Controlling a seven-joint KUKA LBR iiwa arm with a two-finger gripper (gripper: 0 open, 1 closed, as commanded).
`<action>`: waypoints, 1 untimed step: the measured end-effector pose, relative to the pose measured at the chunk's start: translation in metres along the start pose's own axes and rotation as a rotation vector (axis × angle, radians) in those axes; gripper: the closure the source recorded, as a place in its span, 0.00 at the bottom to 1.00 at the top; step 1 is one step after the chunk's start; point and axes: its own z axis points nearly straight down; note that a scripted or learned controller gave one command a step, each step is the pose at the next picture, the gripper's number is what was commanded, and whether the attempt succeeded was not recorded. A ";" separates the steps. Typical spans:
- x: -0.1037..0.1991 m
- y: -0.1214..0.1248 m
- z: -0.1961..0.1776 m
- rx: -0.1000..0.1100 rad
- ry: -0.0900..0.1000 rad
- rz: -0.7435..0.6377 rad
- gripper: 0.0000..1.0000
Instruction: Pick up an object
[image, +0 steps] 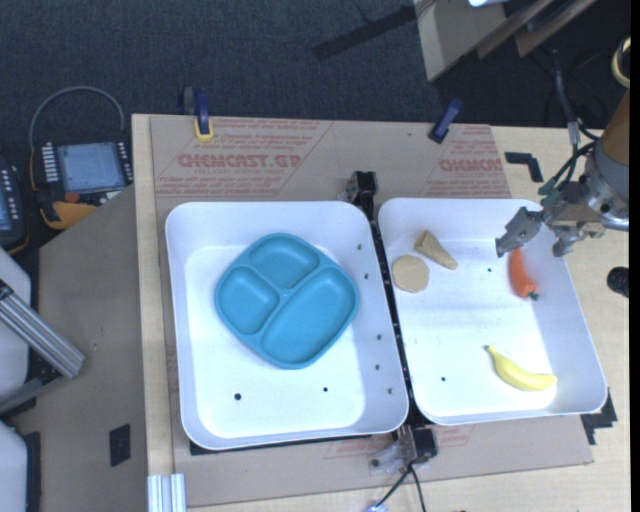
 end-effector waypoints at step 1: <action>0.000 0.002 -0.006 -0.012 -0.002 -0.003 0.00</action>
